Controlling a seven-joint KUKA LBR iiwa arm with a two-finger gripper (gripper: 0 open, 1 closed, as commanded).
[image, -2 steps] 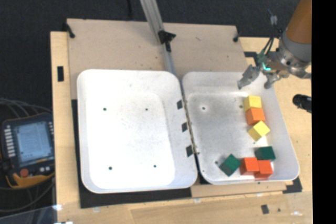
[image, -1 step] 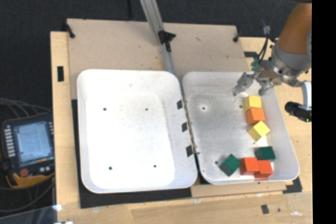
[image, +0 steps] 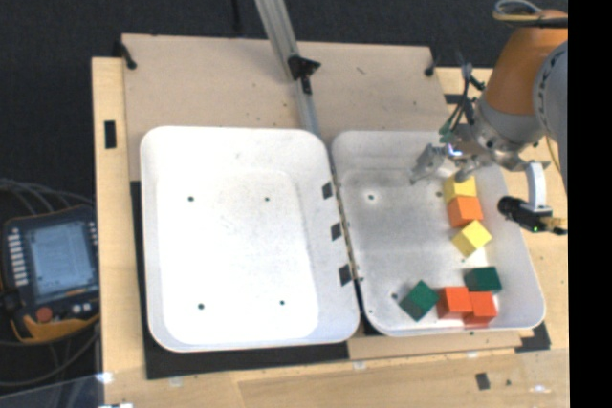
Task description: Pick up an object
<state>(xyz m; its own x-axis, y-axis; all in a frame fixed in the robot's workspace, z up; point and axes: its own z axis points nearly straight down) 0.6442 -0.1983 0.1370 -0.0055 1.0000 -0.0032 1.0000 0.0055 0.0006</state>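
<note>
Two shallow white plastic bins sit side by side on the wooden bench: the left bin (image: 234,234) and the right bin (image: 402,234). The grey arm's two-finger gripper (image: 442,158) hovers over the right bin's far side; whether its fingers grip anything cannot be told. Small blocks lie along the right bin's right and near edges: orange cube (image: 465,209), yellow cube (image: 471,237), two green blocks (image: 418,299), orange blocks (image: 466,303).

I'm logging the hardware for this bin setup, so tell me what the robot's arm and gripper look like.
The arm is a rounded grey body with a broad orange band above the wrist. Thin dark cables run beside the wrist. The gripper is a small pale grey metallic piece. A black fitting with a tiny green light sits beside the arm.
</note>
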